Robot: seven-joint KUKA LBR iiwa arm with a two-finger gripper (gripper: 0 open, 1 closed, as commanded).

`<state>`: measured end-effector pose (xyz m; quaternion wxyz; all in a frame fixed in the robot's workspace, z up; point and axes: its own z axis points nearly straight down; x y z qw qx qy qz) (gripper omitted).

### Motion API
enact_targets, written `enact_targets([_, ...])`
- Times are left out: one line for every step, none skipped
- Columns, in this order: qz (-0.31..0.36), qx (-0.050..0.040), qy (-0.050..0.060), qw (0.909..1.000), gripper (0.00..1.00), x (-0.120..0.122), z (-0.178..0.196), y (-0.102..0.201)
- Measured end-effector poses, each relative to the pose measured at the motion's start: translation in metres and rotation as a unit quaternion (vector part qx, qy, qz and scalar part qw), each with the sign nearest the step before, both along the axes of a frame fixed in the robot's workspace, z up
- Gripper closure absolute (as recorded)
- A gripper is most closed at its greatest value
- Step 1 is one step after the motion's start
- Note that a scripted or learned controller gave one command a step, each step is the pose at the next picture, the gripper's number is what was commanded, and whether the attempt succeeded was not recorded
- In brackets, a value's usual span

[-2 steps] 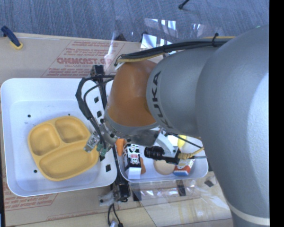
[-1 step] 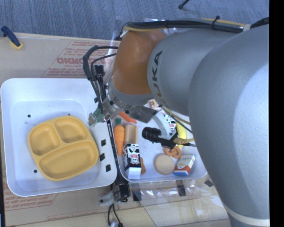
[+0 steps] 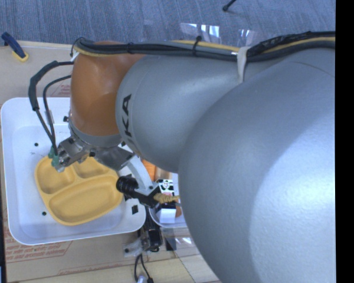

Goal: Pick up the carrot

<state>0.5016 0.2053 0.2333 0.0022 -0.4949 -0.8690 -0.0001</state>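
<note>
The setting is a robotics laboratory or test cell, identified by the large grey industrial arm [image 3: 236, 158] with an orange band [image 3: 97, 90] and black cabling [image 3: 194, 47] routed along its upper side. Below the arm, a shallow white bin [image 3: 15, 158] rests on a flat tan bench surface [image 3: 35, 249] and contains a yellow compartment tray [image 3: 76, 196], an arrangement typical of a manipulation test station. Beyond the far edge of the bench, blue-grey office-type carpet [image 3: 106, 7] covers the floor, indicating an indoor research space.
</note>
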Motion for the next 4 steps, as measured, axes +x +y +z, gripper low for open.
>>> enact_targets([-0.090,-0.0014,-0.005,0.9959,1.00,0.091,0.127,-0.031])
enact_targets([-0.257,-0.0040,0.002,0.9663,1.00,0.040,0.065,-0.001])
enact_targets([-0.324,-0.0003,-0.003,0.9459,1.00,0.041,0.172,0.006])
enact_targets([-0.202,-0.0044,0.002,0.9793,1.00,-0.019,0.060,0.014])
